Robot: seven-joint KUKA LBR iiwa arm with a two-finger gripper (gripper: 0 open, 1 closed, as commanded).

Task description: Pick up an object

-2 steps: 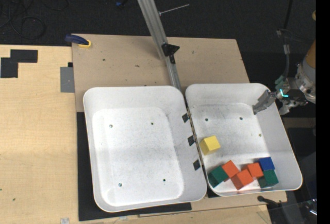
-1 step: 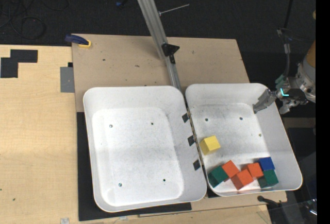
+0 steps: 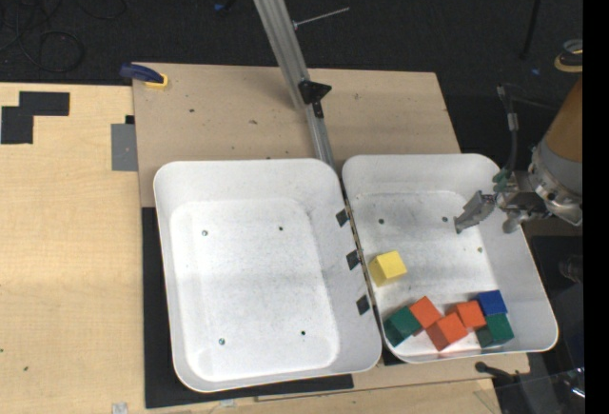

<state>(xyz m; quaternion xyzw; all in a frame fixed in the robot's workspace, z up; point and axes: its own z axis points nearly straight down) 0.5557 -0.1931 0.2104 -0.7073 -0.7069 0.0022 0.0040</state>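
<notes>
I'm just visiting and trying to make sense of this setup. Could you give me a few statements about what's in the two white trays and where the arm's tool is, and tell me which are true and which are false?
1. The yellow block lies in the right bin. True.
2. The tool is holding the yellow block. False: it hangs over the right bin's upper right part, apart from the block, with nothing between its fingers.
3. A cluster of orange, green and blue blocks sits at the right bin's near edge. True.
4. The left bin holds a red ball. False: no ball is there.
5. The yellow block touches the cluster. False: it lies apart, up and to the left of it.
</notes>
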